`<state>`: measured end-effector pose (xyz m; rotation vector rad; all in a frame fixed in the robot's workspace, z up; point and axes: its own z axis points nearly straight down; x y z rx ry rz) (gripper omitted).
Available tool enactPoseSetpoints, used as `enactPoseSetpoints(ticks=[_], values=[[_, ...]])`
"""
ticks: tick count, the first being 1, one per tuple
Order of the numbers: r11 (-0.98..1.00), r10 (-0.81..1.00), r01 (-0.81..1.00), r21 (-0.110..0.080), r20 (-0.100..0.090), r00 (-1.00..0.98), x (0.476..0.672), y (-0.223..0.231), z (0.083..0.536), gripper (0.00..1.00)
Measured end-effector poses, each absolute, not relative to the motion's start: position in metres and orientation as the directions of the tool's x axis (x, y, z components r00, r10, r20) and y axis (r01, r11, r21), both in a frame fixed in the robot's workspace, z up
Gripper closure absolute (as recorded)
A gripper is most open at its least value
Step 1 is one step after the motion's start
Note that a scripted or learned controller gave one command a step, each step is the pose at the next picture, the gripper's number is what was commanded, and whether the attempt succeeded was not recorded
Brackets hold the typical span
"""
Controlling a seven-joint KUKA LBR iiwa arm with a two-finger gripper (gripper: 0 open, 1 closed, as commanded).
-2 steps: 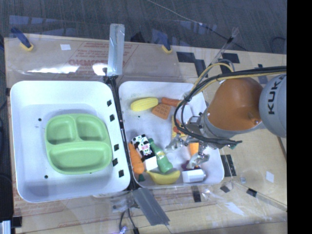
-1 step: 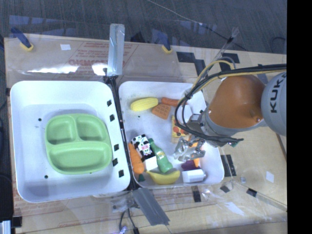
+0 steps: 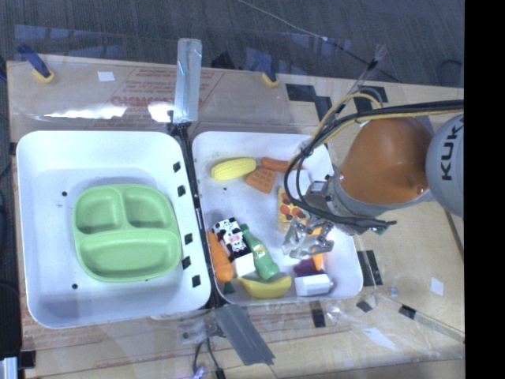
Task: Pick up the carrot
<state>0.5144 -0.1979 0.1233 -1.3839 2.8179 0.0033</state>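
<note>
Two bins are set side by side on the bench [image 3: 71, 85]. A divided plate [image 3: 125, 233] is laid in the left bin [image 3: 31, 212]. In the right bin [image 3: 237, 144], a corn cob [image 3: 233, 168] is placed near the far wall, with a sausage [image 3: 274, 164] just to its right. A carrot [image 3: 220, 258] is laid along the left wall, beside a bottle [image 3: 259, 257]. A banana [image 3: 265, 287] is found at the near wall. The gripper [image 3: 308, 239] is positioned over the bin's right part.

The grey arm [image 3: 448, 160] bears the dark letters "KU" at the right edge, the rest of the word cut off. Faint reddish print on the desk [image 3: 150, 93] behind the bins is too blurred to read
</note>
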Motion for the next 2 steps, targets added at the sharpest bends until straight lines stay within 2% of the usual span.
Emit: enactPoseSetpoints(ticks=[1, 2], values=[[0.755, -0.655, -0.655, -0.003, -0.004, -0.755, 0.5378, -0.1484, 0.1821, 1.00], [0.756, -0.655, -0.655, -0.003, -0.003, -0.756, 0.5373, -0.1488, 0.1816, 0.00]])
